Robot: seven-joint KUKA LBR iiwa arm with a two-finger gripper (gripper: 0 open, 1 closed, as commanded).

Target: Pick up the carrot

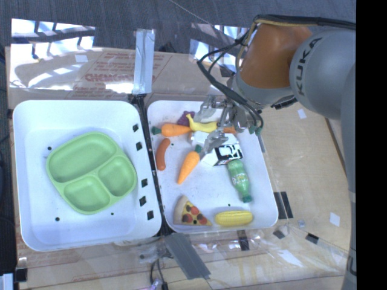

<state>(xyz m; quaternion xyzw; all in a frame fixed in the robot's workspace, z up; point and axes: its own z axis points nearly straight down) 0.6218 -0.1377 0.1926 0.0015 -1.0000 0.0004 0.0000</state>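
Place: robot lab bench
Arm: grey industrial arm (pixel 314 59) with orange band, upper right of frame
Bins: two white bins (pixel 30 180) taped to cardboard (pixel 109 71)
Contents: toy food (pixel 192 212), green divided plate (pixel 91 171)
Floor: dark carpet (pixel 91 5) along the top

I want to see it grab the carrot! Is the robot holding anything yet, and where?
Nothing yet. The tool hangs just above the leafy end of the orange toy carrot, which lies loose in the right white bin.
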